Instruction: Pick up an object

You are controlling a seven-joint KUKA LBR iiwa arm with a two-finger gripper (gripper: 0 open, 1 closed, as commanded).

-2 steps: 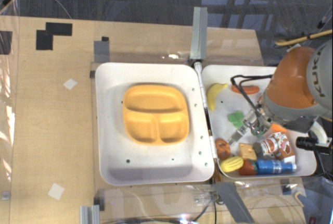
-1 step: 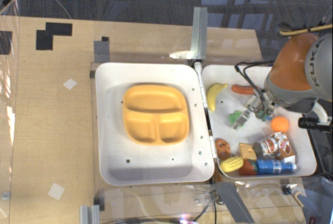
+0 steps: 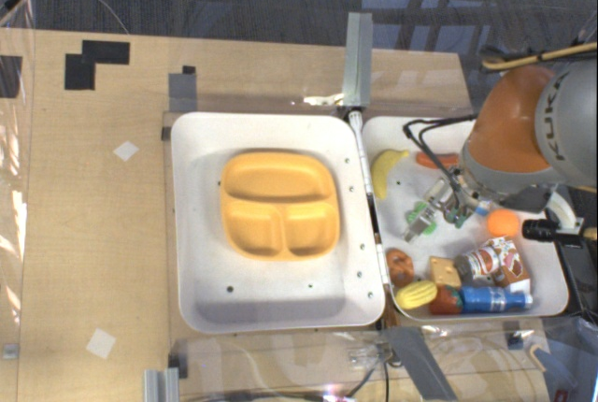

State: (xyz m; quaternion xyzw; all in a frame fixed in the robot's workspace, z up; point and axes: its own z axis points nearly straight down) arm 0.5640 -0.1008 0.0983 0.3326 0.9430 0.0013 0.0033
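Nearest the camera, along the front wall of the right bin, lie a yellow fruit, a red piece and a blue bottle. Behind them sit a cracker and a can; an orange rests toward the bin's right side and a banana near its back left corner. The left bin holds a yellow tray.

The tool hangs over bare floor in the middle of the right bin, between banana and can; whether it is apart or together I cannot tell, and nothing shows clamped in it. A good try would likely centre it over one lone item, such as the orange, before descending, away from the crowded front row.

The arm reaches in over the bin's right rear, wrist tilted down and leftward.
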